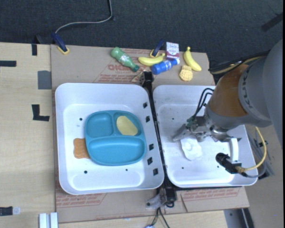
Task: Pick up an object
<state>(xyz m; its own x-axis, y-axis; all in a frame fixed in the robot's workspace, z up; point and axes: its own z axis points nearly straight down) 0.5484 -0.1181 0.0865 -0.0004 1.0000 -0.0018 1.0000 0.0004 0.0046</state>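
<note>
In the right bin (171, 103) lies a small white object (191, 149), near the middle of the floor. My gripper (187, 133) hangs low over that bin, just above and to the left of the white object, very close to it. The view does not show whether it touches the object. The grey arm with its orange band (230, 99) reaches in from the right and hides the bin's right part. In the left bin (66, 103) a blue divided plate (115, 139) holds a yellow piece (127, 125). An orange piece (79, 148) lies against the plate's left edge.
Behind the bins, on the cardboard, lie a green bottle (123, 58), two toy bananas (150, 60) (192, 60), a blue bottle (162, 66), a small box (172, 49) and a yellow piece (185, 72). A black divider (154, 127) runs between the bins.
</note>
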